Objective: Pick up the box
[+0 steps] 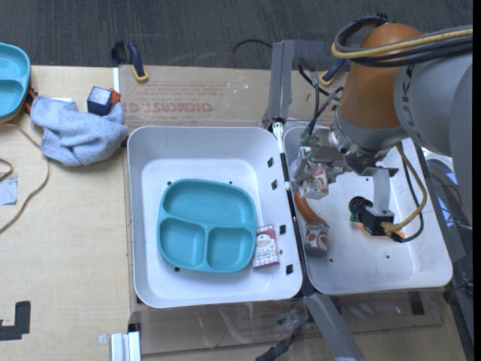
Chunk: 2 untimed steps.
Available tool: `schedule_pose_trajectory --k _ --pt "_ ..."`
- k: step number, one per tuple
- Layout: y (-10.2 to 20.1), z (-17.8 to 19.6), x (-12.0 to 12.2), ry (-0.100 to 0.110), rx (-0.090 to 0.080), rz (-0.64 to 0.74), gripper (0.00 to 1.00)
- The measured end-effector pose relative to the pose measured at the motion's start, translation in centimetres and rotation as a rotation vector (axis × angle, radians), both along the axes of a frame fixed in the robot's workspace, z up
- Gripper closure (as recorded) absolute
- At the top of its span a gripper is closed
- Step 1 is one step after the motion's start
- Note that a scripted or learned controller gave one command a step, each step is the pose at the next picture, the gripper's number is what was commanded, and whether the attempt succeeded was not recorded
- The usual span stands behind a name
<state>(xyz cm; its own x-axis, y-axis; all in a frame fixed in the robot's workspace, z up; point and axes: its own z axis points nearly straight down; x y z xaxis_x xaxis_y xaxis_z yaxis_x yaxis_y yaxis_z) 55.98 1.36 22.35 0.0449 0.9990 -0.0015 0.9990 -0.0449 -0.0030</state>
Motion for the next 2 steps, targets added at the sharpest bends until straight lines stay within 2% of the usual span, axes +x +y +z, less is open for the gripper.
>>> schedule_pose_trajectory --k 1,2 --pt "2.5 4.0 0.3 -0.001 -0.001 0.032 1.00" --pt "-1.4 4.5 -3.1 0.001 -0.001 -0.111 1.00"
